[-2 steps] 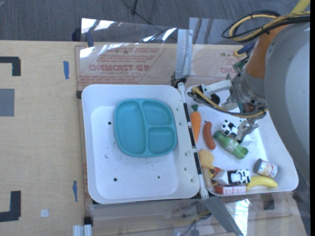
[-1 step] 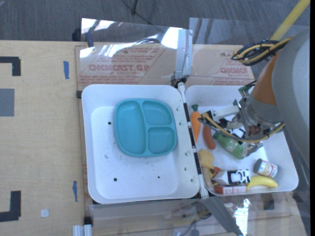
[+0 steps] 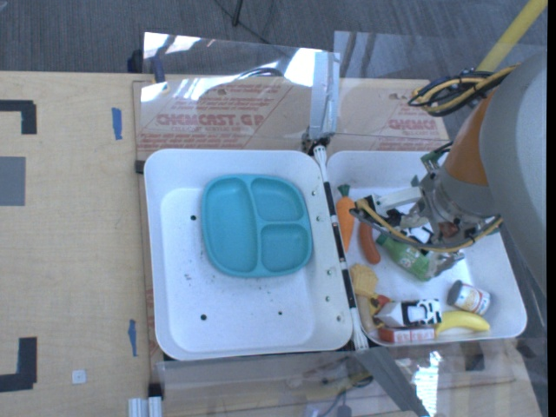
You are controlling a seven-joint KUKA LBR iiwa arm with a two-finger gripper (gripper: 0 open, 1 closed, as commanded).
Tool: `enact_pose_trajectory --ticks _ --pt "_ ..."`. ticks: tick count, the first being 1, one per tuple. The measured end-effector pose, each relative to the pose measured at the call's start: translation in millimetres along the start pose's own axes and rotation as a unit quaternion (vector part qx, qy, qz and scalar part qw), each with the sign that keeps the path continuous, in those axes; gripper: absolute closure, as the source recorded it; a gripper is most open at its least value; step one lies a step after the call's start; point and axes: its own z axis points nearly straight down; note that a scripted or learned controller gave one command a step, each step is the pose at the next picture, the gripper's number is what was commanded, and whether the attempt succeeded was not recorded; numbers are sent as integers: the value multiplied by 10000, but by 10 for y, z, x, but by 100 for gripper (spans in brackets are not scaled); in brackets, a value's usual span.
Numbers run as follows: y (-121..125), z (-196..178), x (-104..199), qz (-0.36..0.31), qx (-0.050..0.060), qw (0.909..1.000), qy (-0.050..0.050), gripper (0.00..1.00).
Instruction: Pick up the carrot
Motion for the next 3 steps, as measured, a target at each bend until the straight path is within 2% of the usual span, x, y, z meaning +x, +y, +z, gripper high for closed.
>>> enact_pose_trajectory --ticks 1,2,3 --pt "104 232 -570 -161 -77 9996 212 0" --pt "93 111 -528 -174 -77 9995 261 100" --pt "330 -332 223 67 -8 10000 9 100"
